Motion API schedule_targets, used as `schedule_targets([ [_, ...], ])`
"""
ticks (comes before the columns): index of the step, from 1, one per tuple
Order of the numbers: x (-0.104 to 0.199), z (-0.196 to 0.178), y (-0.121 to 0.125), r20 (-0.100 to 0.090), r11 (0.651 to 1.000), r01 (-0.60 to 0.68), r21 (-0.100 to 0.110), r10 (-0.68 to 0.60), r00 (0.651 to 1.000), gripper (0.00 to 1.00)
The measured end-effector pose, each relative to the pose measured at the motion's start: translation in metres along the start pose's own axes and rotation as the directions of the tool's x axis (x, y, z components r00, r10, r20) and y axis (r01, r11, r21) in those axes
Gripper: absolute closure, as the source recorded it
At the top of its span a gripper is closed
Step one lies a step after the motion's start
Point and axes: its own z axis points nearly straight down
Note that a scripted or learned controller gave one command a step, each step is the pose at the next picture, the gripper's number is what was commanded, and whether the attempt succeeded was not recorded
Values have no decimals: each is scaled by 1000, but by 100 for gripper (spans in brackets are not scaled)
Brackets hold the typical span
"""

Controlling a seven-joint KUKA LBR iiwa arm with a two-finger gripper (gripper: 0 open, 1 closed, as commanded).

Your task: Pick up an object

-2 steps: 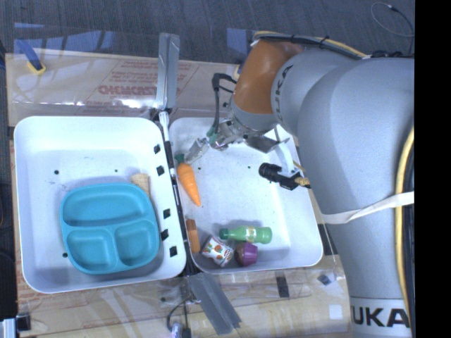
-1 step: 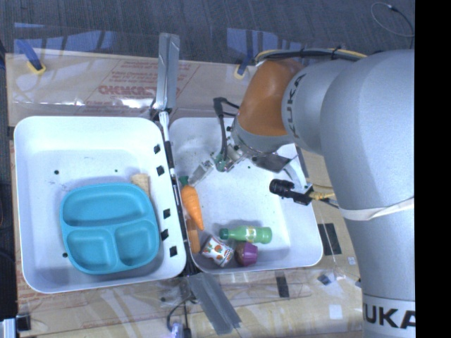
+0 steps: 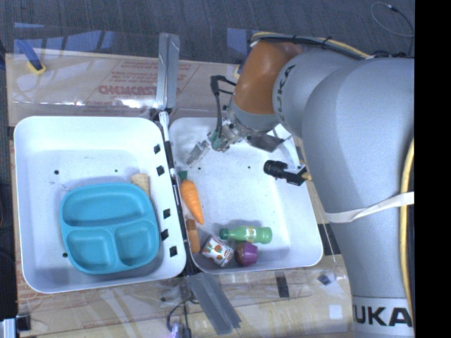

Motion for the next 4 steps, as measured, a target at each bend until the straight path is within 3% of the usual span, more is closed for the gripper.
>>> schedule_targets([
  [1, 31, 1, -72, -2, 983, 185, 1, -185, 983, 0],
  [2, 9, 0, -33, 0, 979, 204, -1, -204, 979, 0],
  [3, 2, -1, -3, 1, 996, 93, -1, -93, 996, 0],
  [4, 44, 1, -89, -3, 999, 44, 2, -44, 999, 0],
])
